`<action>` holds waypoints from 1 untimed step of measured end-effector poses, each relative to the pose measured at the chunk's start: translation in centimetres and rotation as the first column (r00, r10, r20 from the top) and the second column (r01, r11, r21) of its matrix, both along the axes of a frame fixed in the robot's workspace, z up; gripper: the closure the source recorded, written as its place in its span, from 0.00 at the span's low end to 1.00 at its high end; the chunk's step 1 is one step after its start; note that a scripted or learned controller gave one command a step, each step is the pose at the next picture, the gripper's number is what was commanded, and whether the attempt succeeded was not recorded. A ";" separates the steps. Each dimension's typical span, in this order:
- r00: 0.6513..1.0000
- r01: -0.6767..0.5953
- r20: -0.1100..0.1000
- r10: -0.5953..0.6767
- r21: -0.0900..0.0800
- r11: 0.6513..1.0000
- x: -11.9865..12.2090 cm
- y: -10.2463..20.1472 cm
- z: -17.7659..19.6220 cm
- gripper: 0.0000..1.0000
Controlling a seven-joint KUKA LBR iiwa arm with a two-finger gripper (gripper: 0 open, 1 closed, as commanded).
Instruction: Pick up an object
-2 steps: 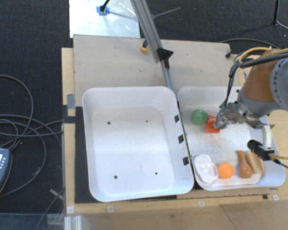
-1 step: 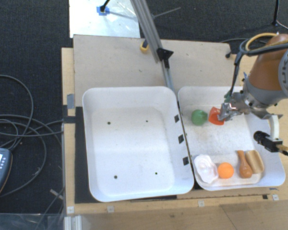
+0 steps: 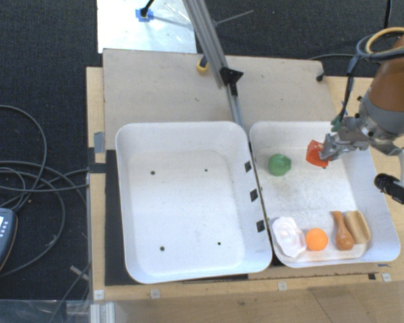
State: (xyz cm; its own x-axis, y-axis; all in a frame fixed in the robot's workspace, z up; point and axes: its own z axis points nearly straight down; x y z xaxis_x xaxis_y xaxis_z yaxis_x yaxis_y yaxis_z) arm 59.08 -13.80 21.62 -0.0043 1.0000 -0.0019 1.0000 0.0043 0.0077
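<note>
My gripper point(image 3: 328, 151) hangs over the back right part of the right bin point(image 3: 310, 195), reaching in from the right. A small red object point(image 3: 316, 153) sits at its tip, between the fingers, and looks raised off the bin floor. To its left a green round object point(image 3: 279, 164) lies on the floor of that bin. Along the front wall of the bin lie a white lumpy object point(image 3: 287, 236), an orange ball point(image 3: 316, 239), a brown drumstick-shaped piece point(image 3: 341, 231) and a tan bun-like piece point(image 3: 357, 226).
The left bin point(image 3: 182, 200) stands beside the right one, joined by a black-clipped seam point(image 3: 254, 195). A grey slanted pole point(image 3: 212, 39) crosses the back of the bench. Cables trail on the dark floor at the left.
</note>
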 end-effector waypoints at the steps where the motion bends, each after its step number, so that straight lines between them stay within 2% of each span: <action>1: 1.000 -0.001 0.000 0.001 0.000 1.000 0.2 0.0 5.1 1.00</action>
